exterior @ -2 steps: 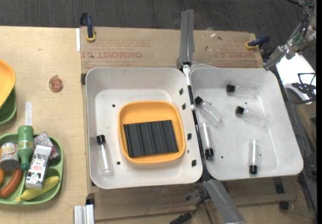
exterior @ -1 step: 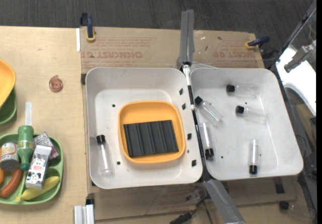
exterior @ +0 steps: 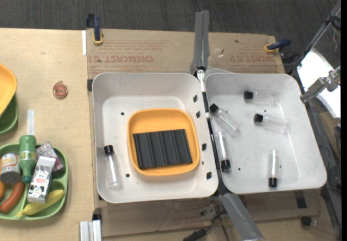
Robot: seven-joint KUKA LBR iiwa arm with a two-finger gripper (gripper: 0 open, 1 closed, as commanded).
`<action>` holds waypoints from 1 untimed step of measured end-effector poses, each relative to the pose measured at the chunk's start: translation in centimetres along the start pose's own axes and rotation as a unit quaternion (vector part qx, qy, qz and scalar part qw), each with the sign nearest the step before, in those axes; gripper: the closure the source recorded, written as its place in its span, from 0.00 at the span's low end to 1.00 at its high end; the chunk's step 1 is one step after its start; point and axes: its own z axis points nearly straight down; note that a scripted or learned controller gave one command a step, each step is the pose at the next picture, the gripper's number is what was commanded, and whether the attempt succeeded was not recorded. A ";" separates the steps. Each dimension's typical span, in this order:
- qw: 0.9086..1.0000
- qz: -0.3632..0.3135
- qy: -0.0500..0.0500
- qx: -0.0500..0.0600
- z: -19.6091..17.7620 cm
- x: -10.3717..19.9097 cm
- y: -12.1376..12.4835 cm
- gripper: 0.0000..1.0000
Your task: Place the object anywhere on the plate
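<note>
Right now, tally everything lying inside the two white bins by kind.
Clear vials with black caps: 6, one in the left bin, five, such as this, in the right bin
Orange plates: 1
Dark ridged blocks: 1
Total: 8

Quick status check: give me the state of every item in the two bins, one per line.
Orange plate: in left bin, bearing a dark ribbed block.
Vial: lying in left bin, off the plate, black cap on.
Vial: lying in right bin near the divider, capped.
Vial: lying along the divider, capped.
Vial: lying, capped.
Vial: lying, capped.
Vial: lying, capped.
</note>
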 end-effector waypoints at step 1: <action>1.000 -0.003 0.000 0.000 2.1 2.3 -4.4 0.00</action>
